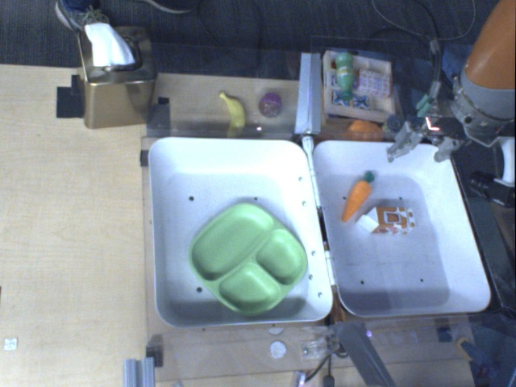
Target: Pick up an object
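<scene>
An orange toy carrot [355, 199] with a green top lies in the right bin [451, 289], left of centre. Just right of it rests a small white and brown waffle-patterned piece [389, 219]. My gripper [422, 145] hangs over the bin's far right corner, above and to the right of the carrot. Its two fingers are spread apart with nothing between them. A green divided plate [248, 256] sits in the left bin [177, 216].
Behind the bins lie a yellow banana [234, 110], a purple ball [270, 103] and a box of small items [357, 81]. An orange object [364, 129] rests at the right bin's far rim. A brown box [115, 87] stands at the back left.
</scene>
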`<state>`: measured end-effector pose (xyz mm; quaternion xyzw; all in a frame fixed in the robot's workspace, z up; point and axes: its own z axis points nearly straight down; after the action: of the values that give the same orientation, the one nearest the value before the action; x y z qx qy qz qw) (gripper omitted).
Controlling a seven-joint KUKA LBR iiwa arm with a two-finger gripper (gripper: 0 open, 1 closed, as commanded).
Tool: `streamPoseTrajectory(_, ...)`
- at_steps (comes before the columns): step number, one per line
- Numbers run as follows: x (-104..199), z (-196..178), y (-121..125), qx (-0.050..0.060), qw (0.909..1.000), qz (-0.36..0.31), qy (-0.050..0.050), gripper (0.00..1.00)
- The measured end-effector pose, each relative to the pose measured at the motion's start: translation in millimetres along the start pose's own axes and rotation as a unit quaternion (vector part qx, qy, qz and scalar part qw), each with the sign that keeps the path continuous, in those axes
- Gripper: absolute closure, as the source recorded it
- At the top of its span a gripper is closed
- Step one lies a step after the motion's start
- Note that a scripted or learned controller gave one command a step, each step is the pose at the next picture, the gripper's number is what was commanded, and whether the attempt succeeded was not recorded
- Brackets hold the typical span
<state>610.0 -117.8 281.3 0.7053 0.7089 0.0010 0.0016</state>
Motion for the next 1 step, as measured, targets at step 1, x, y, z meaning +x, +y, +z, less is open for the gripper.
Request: streamPoseTrajectory(1,24.3,162.4,13.7,0.001,0.9982,-0.06,0.001,0.0)
